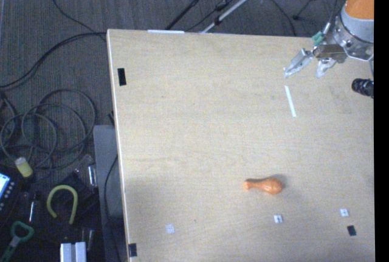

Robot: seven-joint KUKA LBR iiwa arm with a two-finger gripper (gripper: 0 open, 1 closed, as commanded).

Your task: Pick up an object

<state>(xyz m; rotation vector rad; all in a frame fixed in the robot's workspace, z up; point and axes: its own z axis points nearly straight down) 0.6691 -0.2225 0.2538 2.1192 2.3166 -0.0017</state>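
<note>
Claw (309,66): seen at the upper right, fingers spread with nothing between them, raised above the surface (200,121). Orange object (265,185): laid flat on the surface toward the lower right, well apart from the claw; judged not yet approached. White strip (290,101): lying just below the claw.

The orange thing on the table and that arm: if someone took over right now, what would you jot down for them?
End effector: at the table's far right, raised, fingers spread open, nothing between them.
Orange object: a small bulb-shaped piece lying on the wooden table, nearer the front, well apart from the end effector.
A thin white strip lies just below the end effector.
Done: nothing picked up yet.
Left: likely move over the orange object, descend, close on it and lift.
</note>
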